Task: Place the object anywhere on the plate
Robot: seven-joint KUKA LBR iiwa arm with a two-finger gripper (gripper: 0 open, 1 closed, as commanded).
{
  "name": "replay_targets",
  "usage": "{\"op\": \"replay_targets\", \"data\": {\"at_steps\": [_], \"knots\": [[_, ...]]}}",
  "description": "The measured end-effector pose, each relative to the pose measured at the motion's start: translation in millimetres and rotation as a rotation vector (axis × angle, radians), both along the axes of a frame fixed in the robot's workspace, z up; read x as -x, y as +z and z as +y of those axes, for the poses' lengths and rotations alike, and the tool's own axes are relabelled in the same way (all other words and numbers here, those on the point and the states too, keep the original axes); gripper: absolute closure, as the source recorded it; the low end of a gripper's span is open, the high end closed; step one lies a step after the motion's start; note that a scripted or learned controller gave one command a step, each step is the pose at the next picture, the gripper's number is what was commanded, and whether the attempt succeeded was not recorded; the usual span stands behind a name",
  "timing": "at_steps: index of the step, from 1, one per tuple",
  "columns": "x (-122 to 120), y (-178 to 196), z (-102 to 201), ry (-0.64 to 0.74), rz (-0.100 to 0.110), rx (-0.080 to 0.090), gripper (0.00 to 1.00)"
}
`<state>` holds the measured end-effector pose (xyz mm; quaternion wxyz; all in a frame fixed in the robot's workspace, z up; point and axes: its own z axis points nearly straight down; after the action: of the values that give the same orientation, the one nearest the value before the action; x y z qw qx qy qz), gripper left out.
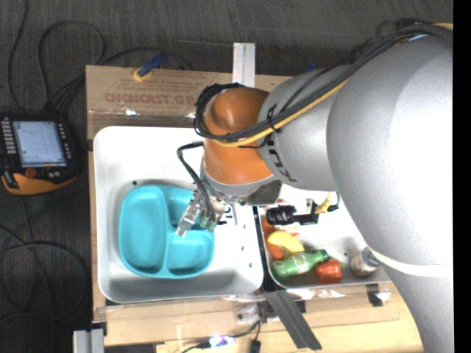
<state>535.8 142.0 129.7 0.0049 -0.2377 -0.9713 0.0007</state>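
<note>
A light blue plate (158, 234) with divided sections lies in the left white bin (110, 160). My gripper (193, 220) hangs over the plate's right side, reaching down from the orange wrist band. I cannot make out anything held in it. In the right bin (324, 235) lie a green bottle (298, 265), a red object (329, 272), a yellow object (288, 242), an orange object (273, 249) and a greyish round object (360, 263).
The large grey arm covers most of the right bin and the right side of the view. A cardboard sheet (140, 94) lies behind the left bin. A handheld control pad (35, 149) rests on the floor at the left.
</note>
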Motion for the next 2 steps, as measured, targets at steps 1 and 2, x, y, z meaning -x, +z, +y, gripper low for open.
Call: {"op": "replay_targets", "data": {"at_steps": [1,2], "knots": [[32.9,-4.2,-32.0,-0.324,-0.02,-0.006,1.0],[34.3,-2.6,-26.6,-0.315,-0.016,-0.011,0.0]]}}
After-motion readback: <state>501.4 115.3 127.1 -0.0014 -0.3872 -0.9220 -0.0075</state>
